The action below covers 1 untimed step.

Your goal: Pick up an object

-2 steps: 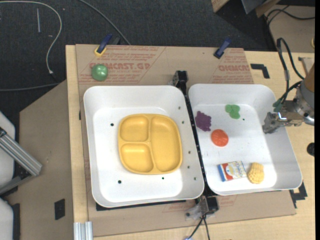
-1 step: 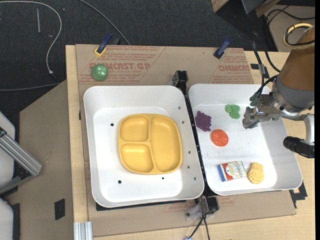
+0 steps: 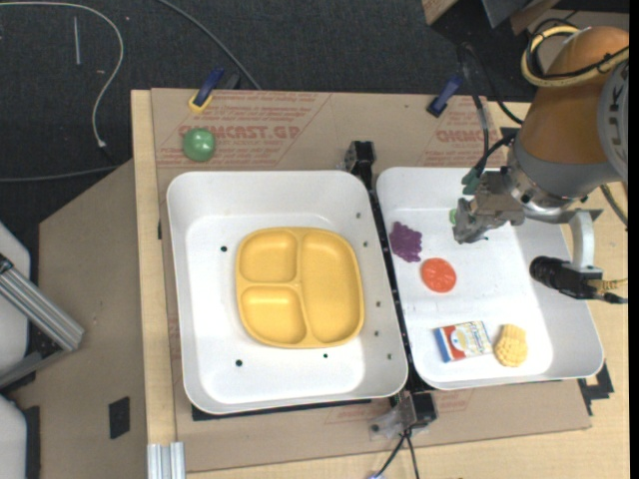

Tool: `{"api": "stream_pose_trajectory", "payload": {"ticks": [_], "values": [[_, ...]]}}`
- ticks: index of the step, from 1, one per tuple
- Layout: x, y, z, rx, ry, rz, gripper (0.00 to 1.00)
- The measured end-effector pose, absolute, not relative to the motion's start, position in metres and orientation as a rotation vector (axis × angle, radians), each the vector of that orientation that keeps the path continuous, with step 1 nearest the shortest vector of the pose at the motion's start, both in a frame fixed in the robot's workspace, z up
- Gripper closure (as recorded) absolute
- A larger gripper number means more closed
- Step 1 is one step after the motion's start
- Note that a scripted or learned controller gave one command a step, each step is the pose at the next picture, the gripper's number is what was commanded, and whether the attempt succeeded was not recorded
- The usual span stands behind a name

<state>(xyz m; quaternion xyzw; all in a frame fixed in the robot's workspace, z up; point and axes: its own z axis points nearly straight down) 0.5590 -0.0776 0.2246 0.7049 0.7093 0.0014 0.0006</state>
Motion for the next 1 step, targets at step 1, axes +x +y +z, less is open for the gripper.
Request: {"api": "stream_pose_trajectory", "payload": {"ticks": [1], "values": [[0.5702, -0.0268, 0.2147, 2.217, 2.226, 0.002, 1.00]]}}
